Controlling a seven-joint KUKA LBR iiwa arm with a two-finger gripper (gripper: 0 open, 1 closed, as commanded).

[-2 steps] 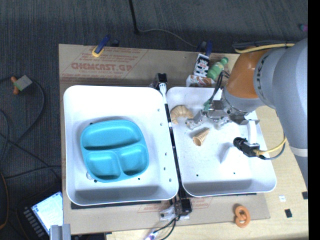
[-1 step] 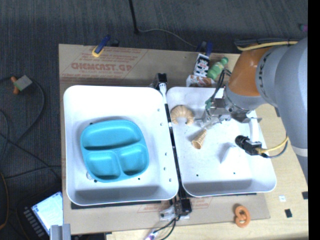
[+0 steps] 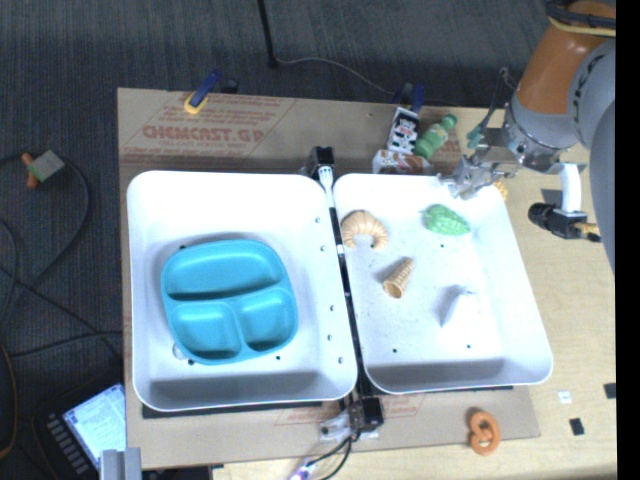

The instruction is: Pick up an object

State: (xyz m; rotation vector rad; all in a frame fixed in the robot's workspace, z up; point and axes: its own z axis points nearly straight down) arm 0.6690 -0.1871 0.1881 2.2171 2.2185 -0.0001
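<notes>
bench setup seen from above: two shallow white bins side by side on a brown board. left bin (image 3: 150, 203) carries a blue divided tray (image 3: 230, 300), three compartments, lying flat near the bin's middle. right bin (image 3: 520, 298) carries four small things, all apart from one another: a croissant-shaped toy (image 3: 364, 229) near the upper left by the divider, a green leafy lump (image 3: 446, 220) toward the upper right, a tan ice-cream cone toy (image 3: 399, 276) lying on its side near the middle, and a small pale grey piece (image 3: 456, 301) lower right of the cone, shape too faint to name.

arm enters from the right, orange band (image 3: 555, 63) above the wrist. gripper (image 3: 474, 180) sits over the upper right corner of the right bin, just above and right of the green lump, not touching it as far as i can see. cannot tell how the pincer stands; nothing visible in it.

outside the bins: a green and white cluster (image 3: 417, 140) on the board behind the right bin, a blue clamp (image 3: 203, 92) at the board's far left edge, an orange ring-shaped item (image 3: 484, 430) on the bench in front of the right bin.
</notes>
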